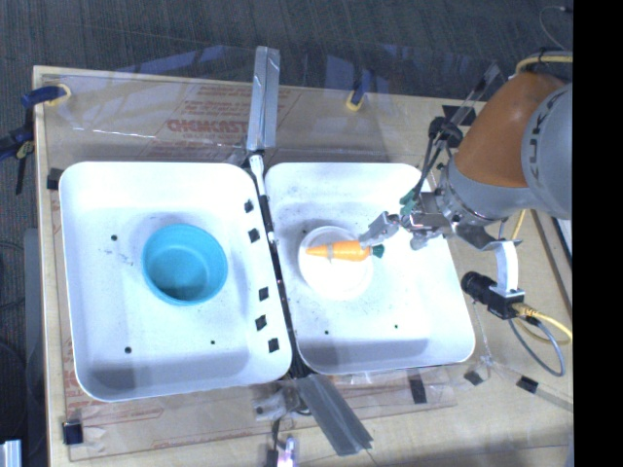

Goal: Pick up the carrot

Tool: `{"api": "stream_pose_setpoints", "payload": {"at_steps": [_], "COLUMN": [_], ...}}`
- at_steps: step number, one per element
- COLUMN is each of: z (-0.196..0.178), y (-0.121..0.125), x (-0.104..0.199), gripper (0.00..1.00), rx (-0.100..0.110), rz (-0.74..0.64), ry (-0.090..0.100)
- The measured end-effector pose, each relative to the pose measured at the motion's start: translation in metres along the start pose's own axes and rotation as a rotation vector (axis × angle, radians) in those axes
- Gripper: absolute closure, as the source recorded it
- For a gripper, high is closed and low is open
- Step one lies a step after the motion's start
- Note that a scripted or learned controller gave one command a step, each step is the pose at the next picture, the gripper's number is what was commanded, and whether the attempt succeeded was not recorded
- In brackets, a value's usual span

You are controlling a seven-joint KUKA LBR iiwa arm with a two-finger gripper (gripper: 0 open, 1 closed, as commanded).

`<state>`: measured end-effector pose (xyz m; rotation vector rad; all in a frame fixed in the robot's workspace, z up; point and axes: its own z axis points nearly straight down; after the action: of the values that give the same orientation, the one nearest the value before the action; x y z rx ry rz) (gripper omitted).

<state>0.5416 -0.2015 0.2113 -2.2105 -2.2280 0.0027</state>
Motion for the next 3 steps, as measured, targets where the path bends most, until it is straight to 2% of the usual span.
{"api": "stream_pose_setpoints", "payload": {"at_steps": [1,2,3], "z": [0.11,0.119,0.108], "y": [0.051,-0.024,-0.046], "x": [0.029,0.056,0.031], "gripper": [0.0,0.0,0.0], "rx": [0.001,-0.003,-0.045], "rz": [0.098,-0.029,-0.229], "ry": [0.001,0.0,-0.014]}}
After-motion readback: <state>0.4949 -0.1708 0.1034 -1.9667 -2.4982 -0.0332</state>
